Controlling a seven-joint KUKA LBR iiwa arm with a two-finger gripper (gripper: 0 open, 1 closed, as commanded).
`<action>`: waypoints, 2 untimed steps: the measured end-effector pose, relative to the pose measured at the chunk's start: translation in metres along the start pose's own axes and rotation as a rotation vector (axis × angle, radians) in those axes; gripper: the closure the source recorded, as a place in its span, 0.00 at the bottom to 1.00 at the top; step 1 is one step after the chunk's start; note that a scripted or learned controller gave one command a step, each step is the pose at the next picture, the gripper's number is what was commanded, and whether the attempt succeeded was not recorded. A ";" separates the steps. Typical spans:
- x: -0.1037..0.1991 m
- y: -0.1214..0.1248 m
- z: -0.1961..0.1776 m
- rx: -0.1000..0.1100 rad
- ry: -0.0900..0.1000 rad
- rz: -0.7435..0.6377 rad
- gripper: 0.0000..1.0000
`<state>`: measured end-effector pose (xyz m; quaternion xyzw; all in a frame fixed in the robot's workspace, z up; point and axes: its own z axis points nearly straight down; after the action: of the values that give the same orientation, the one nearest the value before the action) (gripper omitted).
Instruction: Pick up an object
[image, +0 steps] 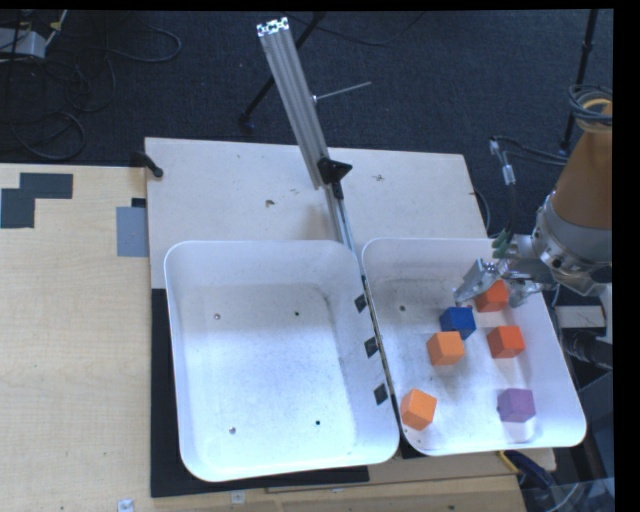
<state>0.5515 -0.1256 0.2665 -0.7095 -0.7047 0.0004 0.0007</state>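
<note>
Task not done yet: no block lifted, all blocks sitting on bin floor.

Gripper (483, 285) reaching low into right bin (420, 262), tips right by top orange block (492, 296). Jaws: cannot tell if wide or narrow, too small and blurry.

Still to do: closing on 1 block, lifting it up.

Right bin holding 6 blocks: 4 orange, 1 blue block (459, 320), 1 purple block (516, 405).

Left bin (200, 270) sitting beside it, walls touching.

A dark carpet (420, 60) with loose cables (40, 110) lies beyond the bench. A pale wooden tabletop (70, 380) stands at left, a slanted aluminium rail (295, 100) rising over a white board (230, 190).
</note>
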 end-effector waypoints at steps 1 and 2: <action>-0.001 0.002 0.135 0.009 0.002 -0.006 0.00; 0.011 -0.009 0.176 -0.003 -0.002 -0.001 0.00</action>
<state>0.5422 -0.1147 0.0907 -0.7091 -0.7051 0.0001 -0.0010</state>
